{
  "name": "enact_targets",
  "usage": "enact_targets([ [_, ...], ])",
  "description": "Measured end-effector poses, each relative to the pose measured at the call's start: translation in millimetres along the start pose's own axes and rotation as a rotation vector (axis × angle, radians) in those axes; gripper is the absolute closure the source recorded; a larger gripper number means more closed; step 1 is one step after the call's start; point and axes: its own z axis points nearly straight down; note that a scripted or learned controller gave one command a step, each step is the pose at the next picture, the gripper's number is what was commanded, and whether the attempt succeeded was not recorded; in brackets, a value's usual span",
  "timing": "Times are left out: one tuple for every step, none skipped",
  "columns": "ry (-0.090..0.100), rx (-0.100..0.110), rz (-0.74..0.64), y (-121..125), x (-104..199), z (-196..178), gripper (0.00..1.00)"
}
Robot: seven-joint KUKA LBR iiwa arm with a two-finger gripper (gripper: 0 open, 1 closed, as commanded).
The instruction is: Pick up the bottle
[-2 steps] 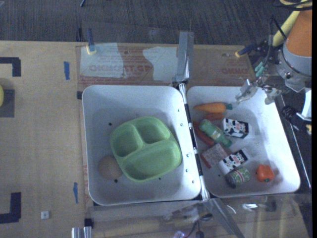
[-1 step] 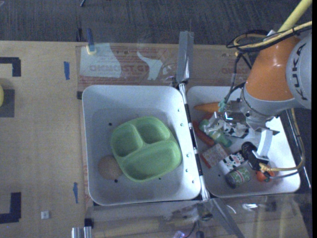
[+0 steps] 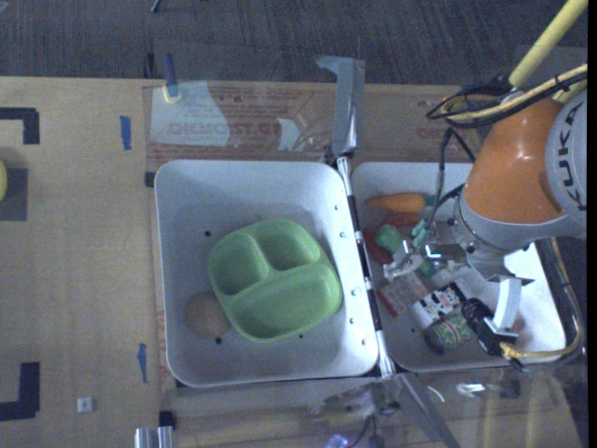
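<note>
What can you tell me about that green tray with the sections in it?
The green tray looks like smooth plastic, with rounded corners and three hollow compartments: two smaller ones at the far side, one larger nearer. It lies flat but turned askew in the left white bin. A tan ball sits against its near-left edge, partly tucked under the rim.

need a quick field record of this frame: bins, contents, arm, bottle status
left bin: green divided plate; tan ball-like item at the plate's lower left edge
right bin: bottle lying on its side near the front; orange carrot-like item at the back; red and green pieces under the wrist, too cluttered to name
arm: over the right bin
gripper: low among the clutter, up-left of the bottle
bottle status: not seen between the fingers
</note>
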Motion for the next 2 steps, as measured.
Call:
enact_targets([
  [-0.004,-0.017,-0.004,12.2,-44.8,85.2,0.00],
  [-0.003,-0.017,-0.004,12.2,-44.8,85.3,0.00],
])
